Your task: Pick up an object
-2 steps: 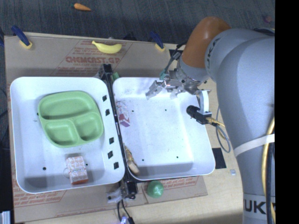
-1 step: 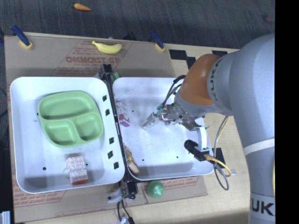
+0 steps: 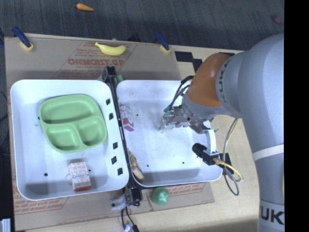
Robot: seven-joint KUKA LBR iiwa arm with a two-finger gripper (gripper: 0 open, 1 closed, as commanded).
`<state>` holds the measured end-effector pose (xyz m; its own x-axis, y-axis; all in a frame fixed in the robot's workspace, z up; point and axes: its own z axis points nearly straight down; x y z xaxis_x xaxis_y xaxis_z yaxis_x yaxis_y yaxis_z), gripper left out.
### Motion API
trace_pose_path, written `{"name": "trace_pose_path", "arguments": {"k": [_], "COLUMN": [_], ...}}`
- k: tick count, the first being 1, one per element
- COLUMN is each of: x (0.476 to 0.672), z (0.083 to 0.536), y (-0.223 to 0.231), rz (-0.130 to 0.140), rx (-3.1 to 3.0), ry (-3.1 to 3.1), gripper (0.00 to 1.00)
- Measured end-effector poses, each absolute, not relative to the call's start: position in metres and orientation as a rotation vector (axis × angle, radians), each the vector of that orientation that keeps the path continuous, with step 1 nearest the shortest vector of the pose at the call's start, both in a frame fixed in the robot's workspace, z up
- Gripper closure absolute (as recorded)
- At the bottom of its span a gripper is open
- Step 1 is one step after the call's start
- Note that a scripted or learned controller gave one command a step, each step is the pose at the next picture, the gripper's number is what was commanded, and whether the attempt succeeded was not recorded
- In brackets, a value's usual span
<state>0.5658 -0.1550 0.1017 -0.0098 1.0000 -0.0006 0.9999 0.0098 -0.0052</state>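
My gripper [image 3: 167, 123] is low over the middle of the right bin [image 3: 159, 178], hanging from the grey arm with its orange band [image 3: 208, 81]. No object shows directly under it. A small red and white wrapper [image 3: 127, 118] lies near the right bin's left wall, well to the left of the gripper. A tan object [image 3: 135, 169] rests in that bin's front left corner. In the left bin [image 3: 19, 144] sit a green compartment tray [image 3: 73, 122] and a small red and white carton [image 3: 79, 175].
A green ball [image 3: 161, 195] lies on the cardboard in front of the right bin. A yellow banana [image 3: 110, 48] lies behind the bins, with blue clamps [image 3: 22, 38] at the cardboard's back edge. An orange piece [image 3: 85, 7] rests on the dark floor beyond. Cables [image 3: 229, 170] loop off the wrist.
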Motion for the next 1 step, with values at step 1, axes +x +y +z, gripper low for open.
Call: {"name": "trace_pose_path", "arguments": {"k": [1], "x": [0.5658], "z": [0.1016], "y": [-0.155], "rz": [0.007], "rx": [-2.208], "ry": [-2.23], "gripper": [0.0]}}
